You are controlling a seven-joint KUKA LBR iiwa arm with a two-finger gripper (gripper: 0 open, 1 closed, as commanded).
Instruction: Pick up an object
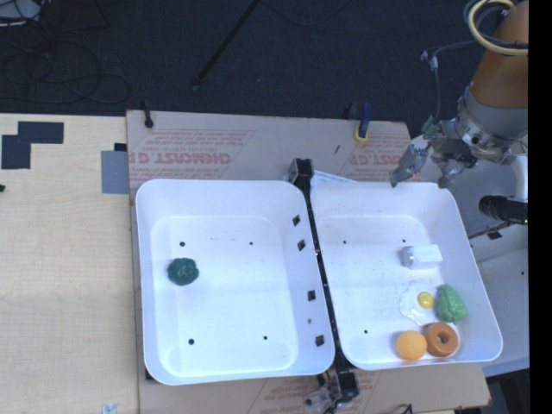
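Pick not yet made: arm high, nothing held.

The left bin holds a dark green ball; the right bin holds a grey block, fried egg, green lump, doughnut and orange, clustered at its near right corner. The gripper hangs above the right bin's far rim, fingers spread, empty. Descent, grasp and lift remain. The cardboard underneath carries red print reading "CHEMCAST", upside down.
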